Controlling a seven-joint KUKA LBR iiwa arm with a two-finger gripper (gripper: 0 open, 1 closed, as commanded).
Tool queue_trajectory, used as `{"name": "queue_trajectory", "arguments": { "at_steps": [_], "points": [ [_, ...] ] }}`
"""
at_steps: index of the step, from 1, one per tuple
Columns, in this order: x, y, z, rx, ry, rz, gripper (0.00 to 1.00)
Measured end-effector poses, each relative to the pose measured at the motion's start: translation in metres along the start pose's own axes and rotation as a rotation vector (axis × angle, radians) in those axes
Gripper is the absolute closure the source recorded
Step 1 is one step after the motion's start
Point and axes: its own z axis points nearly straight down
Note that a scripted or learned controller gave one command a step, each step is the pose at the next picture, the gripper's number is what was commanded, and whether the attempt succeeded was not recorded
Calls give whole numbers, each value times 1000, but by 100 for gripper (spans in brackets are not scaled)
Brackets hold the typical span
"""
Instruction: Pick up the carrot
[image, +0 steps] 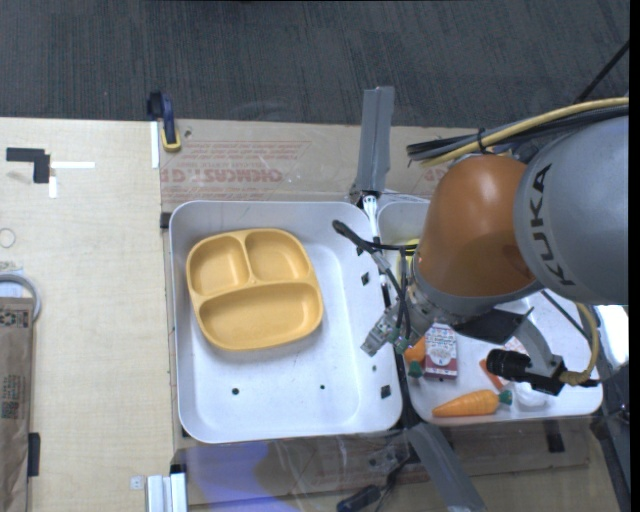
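The carrot (467, 404) is orange with a small green top at its right end. It lies flat near the front edge of the right bin (580, 405). The grey arm with its orange band (478, 240) hangs over the right bin and hides most of it. My gripper (393, 335) reaches down at the wall between the two bins, up and to the left of the carrot and apart from it. A small orange and green object (411, 349) sits right at the gripper; whether it is held is hidden.
A yellow divided plate (255, 287) lies in the back left of the left bin (290, 400). A small red and white box (441, 355) stands in the right bin just above the carrot. Cables and a black connector (520, 366) hang to the carrot's right.
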Motion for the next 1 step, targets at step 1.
{"name": "queue_trajectory", "arguments": {
  "at_steps": [1],
  "points": [
    [-25, 31, -185, 0, -2, -97, 100]
  ]
}}
